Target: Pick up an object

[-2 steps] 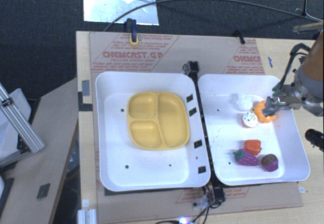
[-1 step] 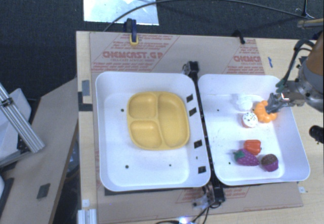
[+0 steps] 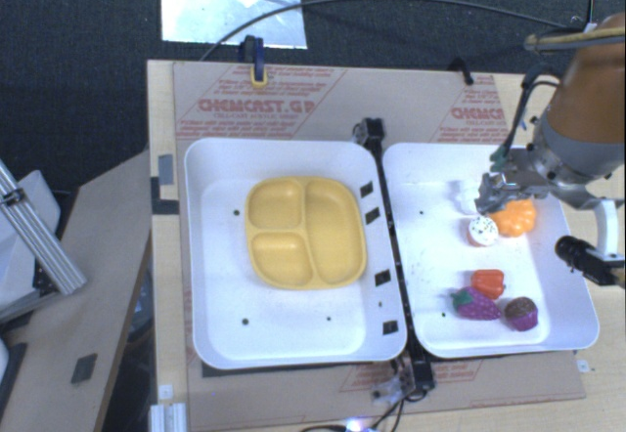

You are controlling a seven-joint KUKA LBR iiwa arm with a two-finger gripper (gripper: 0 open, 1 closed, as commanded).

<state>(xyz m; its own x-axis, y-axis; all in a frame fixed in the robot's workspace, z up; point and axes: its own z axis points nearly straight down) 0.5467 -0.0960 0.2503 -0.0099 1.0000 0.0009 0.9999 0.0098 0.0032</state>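
Note:
In the right bin (image 3: 430, 254) lie an orange toy (image 3: 517, 217), a small white round piece with speckles (image 3: 482, 231), a red pepper toy (image 3: 488, 281), a purple grape bunch (image 3: 476, 305) and a dark purple-brown toy (image 3: 521, 313). My gripper (image 3: 494, 194) hangs low over the bin's upper right part, just above the white piece and at the left edge of the orange toy. I see nothing between its fingers.
The left bin (image 3: 210, 254) holds a yellow divided plate (image 3: 303, 231). A black divider strip with clips (image 3: 381, 225) runs between the bins. The arm's body (image 3: 587, 108) overhangs the right bin's far right corner.

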